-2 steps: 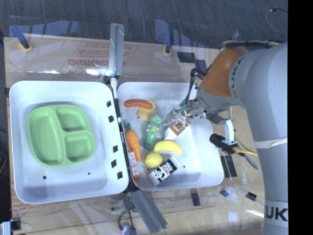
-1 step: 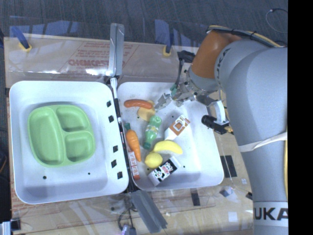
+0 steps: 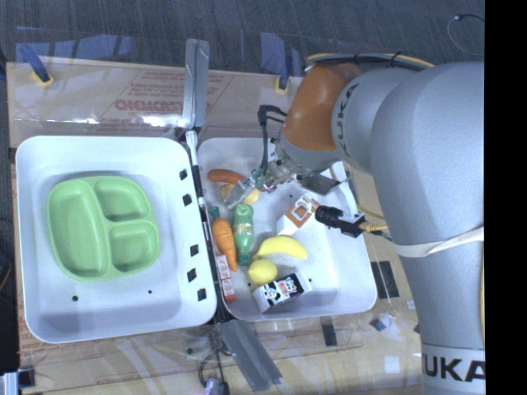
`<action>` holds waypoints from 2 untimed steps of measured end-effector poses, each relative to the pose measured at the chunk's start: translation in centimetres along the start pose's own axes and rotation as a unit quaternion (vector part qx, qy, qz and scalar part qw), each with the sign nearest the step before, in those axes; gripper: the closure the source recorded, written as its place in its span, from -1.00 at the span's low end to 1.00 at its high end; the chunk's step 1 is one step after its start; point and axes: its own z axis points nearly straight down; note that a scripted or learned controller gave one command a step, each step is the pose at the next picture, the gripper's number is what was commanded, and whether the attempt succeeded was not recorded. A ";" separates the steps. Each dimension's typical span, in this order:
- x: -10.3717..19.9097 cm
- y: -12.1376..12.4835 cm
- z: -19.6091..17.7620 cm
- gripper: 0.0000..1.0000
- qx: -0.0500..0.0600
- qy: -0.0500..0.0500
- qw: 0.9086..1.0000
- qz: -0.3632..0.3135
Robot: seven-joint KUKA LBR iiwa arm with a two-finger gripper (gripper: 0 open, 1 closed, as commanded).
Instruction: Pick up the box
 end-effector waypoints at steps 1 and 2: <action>-1.2 -5.3 -0.2 -1.00 0.000 0.000 0.999 0.040; -4.0 -3.7 -2.8 -1.00 -0.001 -0.001 0.995 0.104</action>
